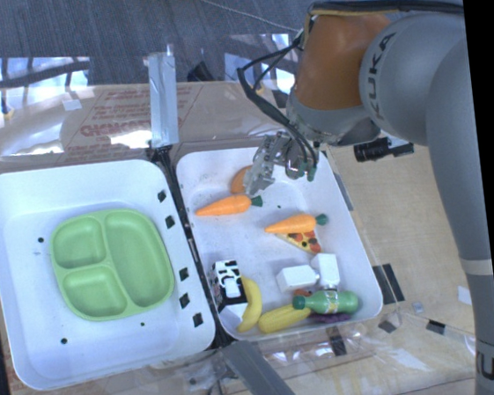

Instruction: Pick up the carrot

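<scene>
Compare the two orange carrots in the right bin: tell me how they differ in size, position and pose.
The longer orange carrot lies near the right white bin's left wall, just below the pincer; the shorter orange carrot lies nearer the bin's middle, farther from the pincer. The longer one lies alone; the shorter one lies right by a pizza-slice toy. Both are orange, green-tipped at the right end, and lie flat.

The right bin (353, 224) has bare floor left of the 2 carrots (227, 206) (296, 224). Its near end is crowded by bananas (269, 312), a green bottle (330, 301) and white blocks (309, 274).
</scene>
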Tool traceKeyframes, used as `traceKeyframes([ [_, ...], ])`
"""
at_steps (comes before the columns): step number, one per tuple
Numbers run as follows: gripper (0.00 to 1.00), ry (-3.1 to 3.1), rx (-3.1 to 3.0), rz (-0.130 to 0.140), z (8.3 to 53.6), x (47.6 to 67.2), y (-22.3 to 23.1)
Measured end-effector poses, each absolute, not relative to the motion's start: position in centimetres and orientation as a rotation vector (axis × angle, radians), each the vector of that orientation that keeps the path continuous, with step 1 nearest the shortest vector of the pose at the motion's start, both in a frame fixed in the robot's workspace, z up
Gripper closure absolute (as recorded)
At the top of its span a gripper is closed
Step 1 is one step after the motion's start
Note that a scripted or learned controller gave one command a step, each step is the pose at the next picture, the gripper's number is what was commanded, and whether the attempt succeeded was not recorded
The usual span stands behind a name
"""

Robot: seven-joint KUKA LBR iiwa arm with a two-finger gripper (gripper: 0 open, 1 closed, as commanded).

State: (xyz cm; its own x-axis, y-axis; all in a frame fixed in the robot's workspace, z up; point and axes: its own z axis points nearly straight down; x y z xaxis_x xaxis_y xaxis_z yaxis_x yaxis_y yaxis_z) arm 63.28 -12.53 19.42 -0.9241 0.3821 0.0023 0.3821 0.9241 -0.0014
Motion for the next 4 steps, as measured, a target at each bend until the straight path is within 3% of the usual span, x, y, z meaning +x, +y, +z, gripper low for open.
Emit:
traceKeyframes([
  [1,0.0,-3.078,-0.61,0.001,19.3,63.3,-12.5],
  [2,0.0,-3.041,-0.762,0.002,8.9,62.8,-10.9],
  [3,1.0,-3.038,-0.75,0.004,9.5,62.7,-10.8],
  [4,1.0,-2.948,-1.06,0.003,13.6,57.0,-10.5],
])
